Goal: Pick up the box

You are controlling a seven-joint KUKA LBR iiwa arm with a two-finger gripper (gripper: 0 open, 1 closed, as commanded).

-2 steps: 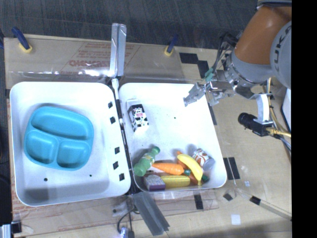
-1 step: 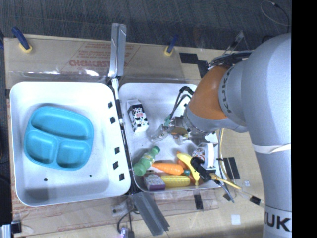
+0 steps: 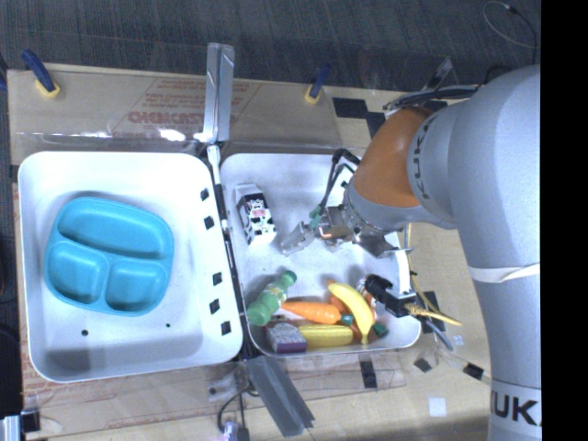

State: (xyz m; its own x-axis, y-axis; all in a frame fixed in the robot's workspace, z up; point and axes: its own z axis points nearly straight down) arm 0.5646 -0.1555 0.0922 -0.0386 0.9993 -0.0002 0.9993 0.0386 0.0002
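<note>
End effector point(image 3: 308, 234): over right bin point(image 3: 276, 168), just right of box point(image 3: 256, 216), apart from it; finger state unclear. Box: upright, cow-printed, near bin's left wall.

"KU" on arm point(image 3: 501, 246), cardboard point(image 3: 165, 108) print unreadable

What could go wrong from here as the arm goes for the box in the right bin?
1. The box, a small carton with a cow print, stands close to the right bin's left wall, so a finger may hit the wall.
2. The gripper sits to the box's right, not over it; a sideways approach could tip the box.
3. The green bottle, carrot and banana crowd the bin's near end; a toppled box could land among them.
</note>
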